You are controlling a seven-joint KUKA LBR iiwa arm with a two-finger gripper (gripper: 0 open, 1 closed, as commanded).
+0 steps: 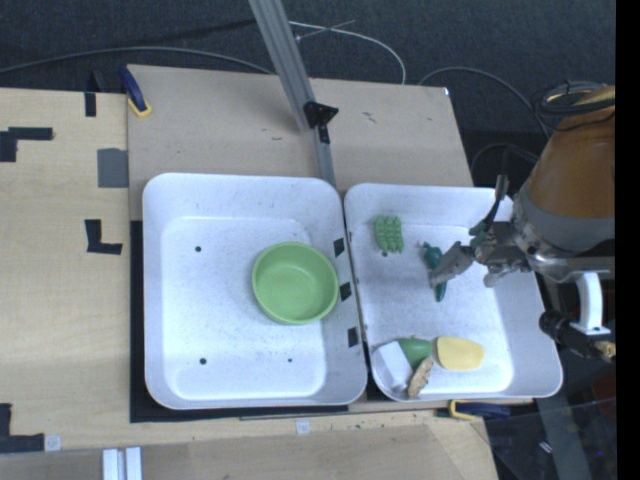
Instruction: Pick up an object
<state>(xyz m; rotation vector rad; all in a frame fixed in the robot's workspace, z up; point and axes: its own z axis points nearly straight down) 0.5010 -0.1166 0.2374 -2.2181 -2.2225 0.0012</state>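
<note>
My gripper (443, 276) hangs over the middle of the right bin (520, 368), reaching in from the right under the grey and orange arm (575, 183). A small dark teal object (431, 257) lies right beside the gripper's tip, on its upper left, touching or nearly touching it. A green knobbly block (388, 234) rests further left near the bin's divider. At the bin's front lie a yellow rounded piece (460, 353), a green cone-like object (414, 349), a tan stick-like item (421, 373) and a white piece (392, 366).
The left bin (180, 268) holds a light green bowl (294, 283) near its right side. A grey pole (285, 48) slants down to the bins' back edge. Cables run across the dark floor behind the bench.
</note>
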